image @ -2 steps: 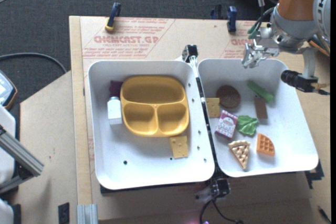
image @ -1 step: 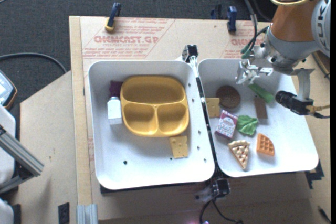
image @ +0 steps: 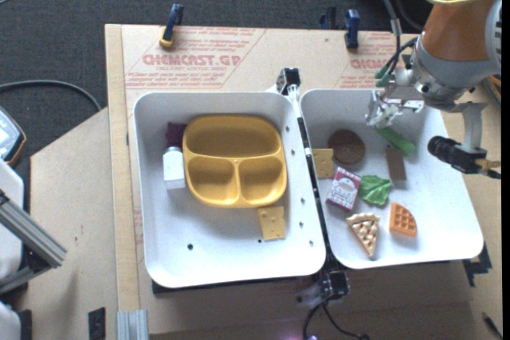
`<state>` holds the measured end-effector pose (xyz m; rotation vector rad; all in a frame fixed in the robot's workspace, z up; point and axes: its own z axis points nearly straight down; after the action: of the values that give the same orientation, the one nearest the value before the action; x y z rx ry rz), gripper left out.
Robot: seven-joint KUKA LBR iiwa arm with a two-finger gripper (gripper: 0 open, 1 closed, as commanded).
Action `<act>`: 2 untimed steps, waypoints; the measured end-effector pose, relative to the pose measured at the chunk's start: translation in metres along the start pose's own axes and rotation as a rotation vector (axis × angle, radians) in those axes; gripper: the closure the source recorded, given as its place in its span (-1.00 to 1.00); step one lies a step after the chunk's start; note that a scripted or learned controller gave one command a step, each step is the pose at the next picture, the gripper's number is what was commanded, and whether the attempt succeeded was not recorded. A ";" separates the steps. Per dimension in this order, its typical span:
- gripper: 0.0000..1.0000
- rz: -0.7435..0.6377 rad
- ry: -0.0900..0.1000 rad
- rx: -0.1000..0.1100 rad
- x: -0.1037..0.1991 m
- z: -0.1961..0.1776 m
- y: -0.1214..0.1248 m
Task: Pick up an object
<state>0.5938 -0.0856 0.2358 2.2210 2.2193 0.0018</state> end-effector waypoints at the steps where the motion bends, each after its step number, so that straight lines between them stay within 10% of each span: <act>1: 1.00 0.000 0.000 0.001 0.000 0.001 0.001; 2: 1.00 0.000 0.001 0.005 -0.009 0.008 -0.002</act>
<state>0.5914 -0.0950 0.2276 2.2243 2.2215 -0.0025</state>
